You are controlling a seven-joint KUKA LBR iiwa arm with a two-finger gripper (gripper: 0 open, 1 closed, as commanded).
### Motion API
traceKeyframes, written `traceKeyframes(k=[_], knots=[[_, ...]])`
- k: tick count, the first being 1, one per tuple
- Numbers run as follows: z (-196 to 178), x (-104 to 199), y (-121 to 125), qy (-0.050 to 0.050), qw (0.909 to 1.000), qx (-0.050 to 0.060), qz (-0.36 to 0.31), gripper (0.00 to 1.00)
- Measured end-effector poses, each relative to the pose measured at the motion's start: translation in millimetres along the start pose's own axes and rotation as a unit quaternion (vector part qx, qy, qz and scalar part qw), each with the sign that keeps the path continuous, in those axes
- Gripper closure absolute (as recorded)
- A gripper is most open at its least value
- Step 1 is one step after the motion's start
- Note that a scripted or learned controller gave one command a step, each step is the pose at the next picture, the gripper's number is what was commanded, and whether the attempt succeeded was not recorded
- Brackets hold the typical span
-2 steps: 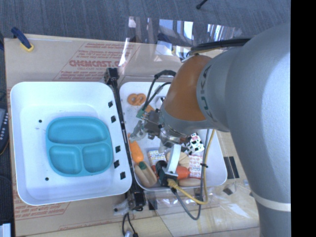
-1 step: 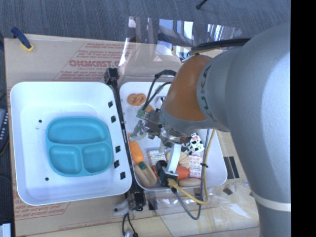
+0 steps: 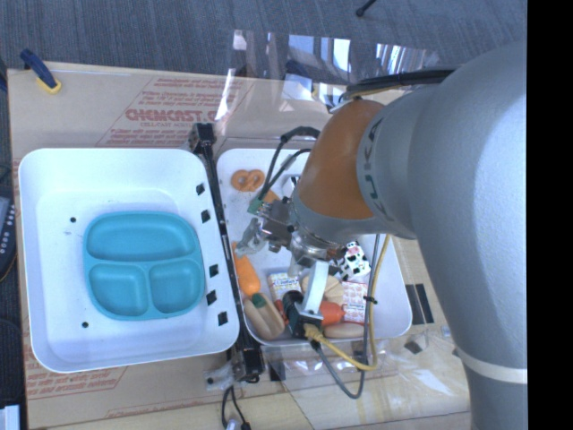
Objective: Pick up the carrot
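Blue clip (image 3: 39,70) on tabletop (image 3: 107,106), far left corner. Left bin (image 3: 40,258) holds turquoise three-section plate (image 3: 143,263). Right bin (image 3: 399,310) crowded. Carrot (image 3: 247,276): short, plain bright orange, tapered, lying along right bin's left wall, uncovered, tan wooden piece (image 3: 261,312) just below it. Pretzel (image 3: 246,180) near bin's far left corner. Tool (image 3: 273,234) low over bin middle, just right of carrot; grip state cannot tell. Cow-patterned toy (image 3: 355,260) further right, under arm (image 3: 430,150).

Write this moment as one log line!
arm: above right bin | carrot: lying by its left wall | plate: in left bin
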State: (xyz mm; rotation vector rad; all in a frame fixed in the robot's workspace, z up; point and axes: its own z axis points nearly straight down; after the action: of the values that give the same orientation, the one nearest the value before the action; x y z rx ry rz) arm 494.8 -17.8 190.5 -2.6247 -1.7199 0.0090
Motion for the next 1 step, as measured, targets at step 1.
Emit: traceKeyframes(k=[1], knots=[[0.0,0.0,0.0,0.000,1.0000,0.000,0.000,0.00]])
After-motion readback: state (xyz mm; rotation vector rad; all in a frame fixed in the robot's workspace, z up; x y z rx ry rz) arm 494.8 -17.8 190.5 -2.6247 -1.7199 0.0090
